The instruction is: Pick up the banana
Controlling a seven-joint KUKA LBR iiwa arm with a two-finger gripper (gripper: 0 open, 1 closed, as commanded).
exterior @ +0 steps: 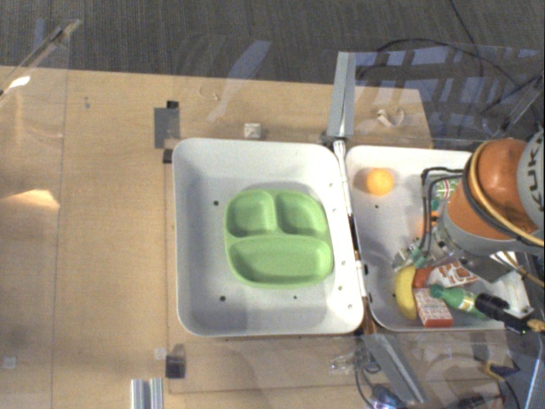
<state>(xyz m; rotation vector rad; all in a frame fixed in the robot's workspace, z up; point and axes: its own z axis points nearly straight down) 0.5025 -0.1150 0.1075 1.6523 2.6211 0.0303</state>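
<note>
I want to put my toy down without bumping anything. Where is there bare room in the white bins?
The left bin has bare floor as a border all around the green divided tray. In the right bin, there is bare floor between the orange ball and the banana. It is crowded at the near right, where the banana, a red-and-white carton, a green bottle and the arm bunch together.

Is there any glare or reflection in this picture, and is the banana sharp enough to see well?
Camera view: pale streaky reflections lie across the bench at left and top right, as through a clear pane; the banana is small, soft-edged and partly hidden under the arm.
</note>
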